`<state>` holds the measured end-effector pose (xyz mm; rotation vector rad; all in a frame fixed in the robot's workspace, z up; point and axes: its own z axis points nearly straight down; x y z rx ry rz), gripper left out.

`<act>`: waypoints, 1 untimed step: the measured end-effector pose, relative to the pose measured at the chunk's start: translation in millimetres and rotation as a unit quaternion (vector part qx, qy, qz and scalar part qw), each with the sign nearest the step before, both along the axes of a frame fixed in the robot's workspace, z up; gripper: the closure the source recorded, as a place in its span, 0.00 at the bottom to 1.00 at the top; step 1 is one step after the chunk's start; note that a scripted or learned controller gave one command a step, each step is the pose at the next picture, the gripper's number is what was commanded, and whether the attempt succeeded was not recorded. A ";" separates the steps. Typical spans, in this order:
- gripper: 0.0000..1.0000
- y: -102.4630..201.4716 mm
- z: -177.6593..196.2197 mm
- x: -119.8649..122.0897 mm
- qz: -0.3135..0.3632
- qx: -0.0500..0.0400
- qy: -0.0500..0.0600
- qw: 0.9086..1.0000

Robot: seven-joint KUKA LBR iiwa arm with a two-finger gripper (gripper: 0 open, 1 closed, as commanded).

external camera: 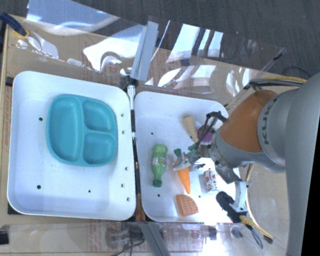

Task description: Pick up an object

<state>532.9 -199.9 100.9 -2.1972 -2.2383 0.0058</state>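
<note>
The right bin (149, 117) holds several small objects. A green bottle (158, 164) lies near its left wall, with an orange carrot (183, 179) to its right. A tan waffle piece (186, 205) rests near the front rim. A beige piece (190, 124) lies farther back, and a small white and red item (209, 180) sits under the wrist. My gripper (193, 156) reaches down from the right, low over the bin. Its tip is just above the carrot's thick end and beside a small green piece (177, 153). A purple object (207, 136) shows next to the wrist.
The left bin (19, 164) holds a teal divided plate (83, 129). A raised ridge (133, 150) separates the two bins. The arm's orange band (244, 125) and grey body cover the right bin's right side. Clear plastic sheeting stands behind both bins.
</note>
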 end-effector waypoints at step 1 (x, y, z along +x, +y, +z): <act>1.00 91.4 137.2 -11.9 -0.022 0.000 -0.002 1.000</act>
